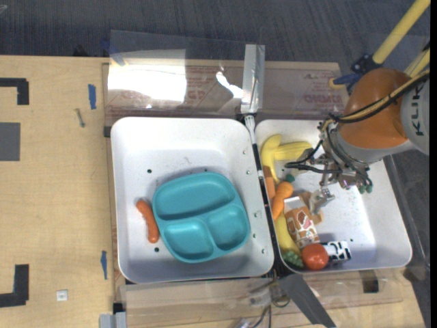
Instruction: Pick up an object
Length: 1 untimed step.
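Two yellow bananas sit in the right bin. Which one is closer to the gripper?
The banana at the bin's far end, curled beside the gripper. The other banana lies nearer the camera along the divider, partly under the snack packet.

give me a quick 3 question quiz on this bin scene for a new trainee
1. True or false: the teal divided plate lies in the right bin.
2. Multiple choice: what lies just left of the plate? A) a banana B) an orange sausage C) a tomato
3. Fill in: the tool hangs over the ____ bin.

Key
1. False. The plate is in the left bin.
2. B. The orange sausage lies beside the plate's left edge; the banana and the tomato are in the right bin.
3. Right.
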{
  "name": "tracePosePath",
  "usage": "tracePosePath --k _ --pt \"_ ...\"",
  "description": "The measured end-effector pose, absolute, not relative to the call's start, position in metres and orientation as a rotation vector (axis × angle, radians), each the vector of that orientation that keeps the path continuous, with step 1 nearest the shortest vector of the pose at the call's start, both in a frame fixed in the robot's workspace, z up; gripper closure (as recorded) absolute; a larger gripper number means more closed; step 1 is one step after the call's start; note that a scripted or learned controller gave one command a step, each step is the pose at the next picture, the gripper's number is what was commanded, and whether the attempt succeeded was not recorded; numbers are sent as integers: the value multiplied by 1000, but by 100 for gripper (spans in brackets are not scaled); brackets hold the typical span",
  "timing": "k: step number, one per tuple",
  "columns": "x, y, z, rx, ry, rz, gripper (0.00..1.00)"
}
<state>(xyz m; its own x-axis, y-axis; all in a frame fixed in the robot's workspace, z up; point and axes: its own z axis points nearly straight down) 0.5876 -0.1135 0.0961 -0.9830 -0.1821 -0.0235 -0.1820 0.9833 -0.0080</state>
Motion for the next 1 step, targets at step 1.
tracePosePath --k 1 --pt "563 -96 96 -71 3114 -10 0"
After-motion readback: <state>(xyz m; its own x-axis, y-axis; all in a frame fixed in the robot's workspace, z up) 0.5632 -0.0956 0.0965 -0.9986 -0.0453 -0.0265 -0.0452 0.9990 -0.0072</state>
